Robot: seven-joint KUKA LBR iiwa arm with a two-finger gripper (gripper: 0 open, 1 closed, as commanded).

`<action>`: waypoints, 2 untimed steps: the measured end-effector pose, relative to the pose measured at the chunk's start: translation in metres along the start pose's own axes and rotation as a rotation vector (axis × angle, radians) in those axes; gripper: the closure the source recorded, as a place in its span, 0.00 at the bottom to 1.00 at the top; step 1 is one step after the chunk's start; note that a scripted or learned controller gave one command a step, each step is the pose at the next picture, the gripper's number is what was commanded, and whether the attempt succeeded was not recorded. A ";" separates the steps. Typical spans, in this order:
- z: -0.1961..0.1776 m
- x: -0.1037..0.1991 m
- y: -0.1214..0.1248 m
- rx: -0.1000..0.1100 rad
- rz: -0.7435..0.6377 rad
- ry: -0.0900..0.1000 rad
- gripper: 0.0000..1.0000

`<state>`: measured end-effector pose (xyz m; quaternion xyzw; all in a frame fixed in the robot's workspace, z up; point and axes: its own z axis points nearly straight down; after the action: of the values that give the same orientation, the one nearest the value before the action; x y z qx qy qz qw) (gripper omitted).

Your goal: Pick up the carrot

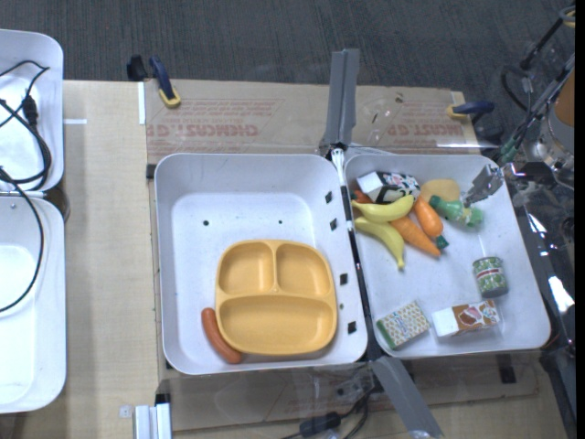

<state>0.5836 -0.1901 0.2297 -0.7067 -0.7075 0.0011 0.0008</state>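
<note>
Orange plastic, the carrot [422, 227] lies in the right bin [521, 245] among 2 bananas [384, 222], its green top [460, 212] toward the gripper [482, 185], whose fingers look slightly apart and hold nothing. Likely light, stiff, slick; grip mid-body. Smooth white floor, neighbours crowd close.
</note>
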 end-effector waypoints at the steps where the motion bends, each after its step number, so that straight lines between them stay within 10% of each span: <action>1: 0.124 0.069 -0.013 -0.014 -0.008 -0.003 0.00; 2: 0.117 0.068 -0.014 -0.007 -0.006 -0.002 1.00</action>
<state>0.5689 -0.1217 0.1128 -0.7047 -0.7095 -0.0006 -0.0021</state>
